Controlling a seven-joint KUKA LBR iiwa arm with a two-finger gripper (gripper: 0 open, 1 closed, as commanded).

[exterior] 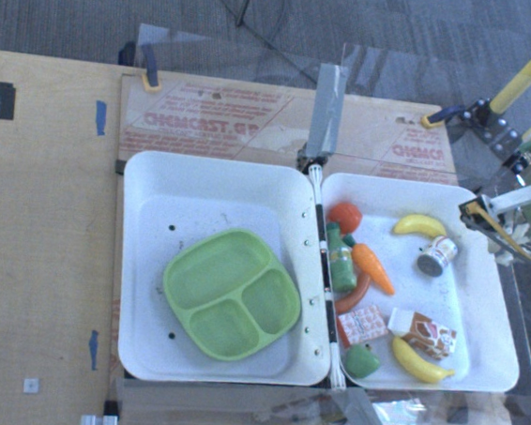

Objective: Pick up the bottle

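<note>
The green bottle [340, 262] lies in the right bin [481, 319] against its left wall, just below a tomato [344, 215] and beside a carrot [374, 268]. The left bin [154, 195] holds a green divided plate [230, 294]. The end effector cannot be made out, so its state is unclear.

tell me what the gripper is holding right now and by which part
Nothing that can be seen: the green bottle lies untouched in the right bin, against the divider, beside the carrot.
</note>
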